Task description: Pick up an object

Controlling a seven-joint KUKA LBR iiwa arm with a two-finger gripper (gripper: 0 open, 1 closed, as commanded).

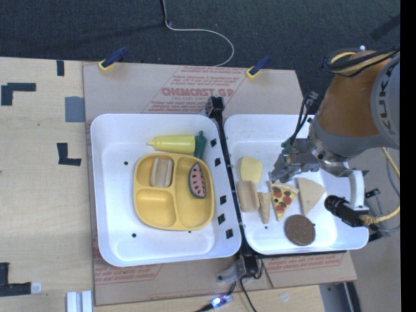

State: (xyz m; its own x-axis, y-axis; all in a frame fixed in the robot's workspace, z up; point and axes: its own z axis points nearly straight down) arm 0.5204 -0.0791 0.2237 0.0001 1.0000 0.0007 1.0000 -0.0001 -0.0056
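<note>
Pizza slice (282, 200) lies at six o'clock, just below the jaws (281, 171) — spread or pressed together, I cannot tell.

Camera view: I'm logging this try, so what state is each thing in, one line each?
End effector: low in the right bin, above the pizza slice, nothing seen in it.
Pizza slice: flat on the bin floor.
Brown cookie: flat, near the front wall.
Yellow tray: flat in the left bin, holding a watermelon slice.
Yellow bottle: on its side.
</note>
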